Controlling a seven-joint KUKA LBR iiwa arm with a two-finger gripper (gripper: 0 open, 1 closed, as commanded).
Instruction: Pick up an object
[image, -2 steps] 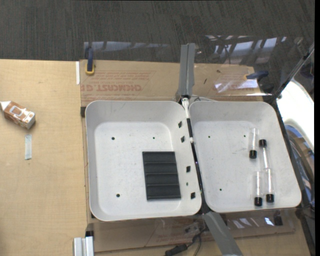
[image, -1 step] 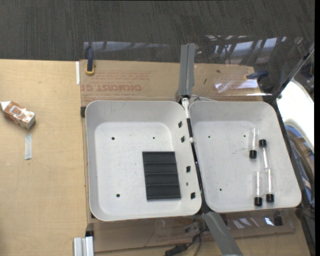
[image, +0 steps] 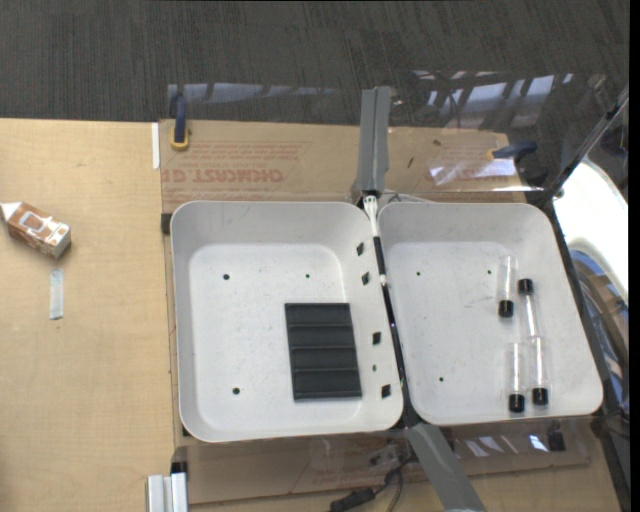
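Camera view: a black slab lies in your left bin; two clear tubes lie in the right bin. Nothing is lifted; the whole pick remains.

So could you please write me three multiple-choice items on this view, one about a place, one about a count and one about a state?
1. Where does the black ribbed block lie?
A. left bin
B. right bin
C. on the bench

2. How many clear tubes with black caps are in the right bin?
A. none
B. two
C. five

3. How do the tubes rest?
A. standing upright
B. lying flat
C. stacked on the block

Answers: 1 A, the block sits on the floor of the left bin. 2 B, one tube and another tube show. 3 B, both lie lengthwise on the bin floor.
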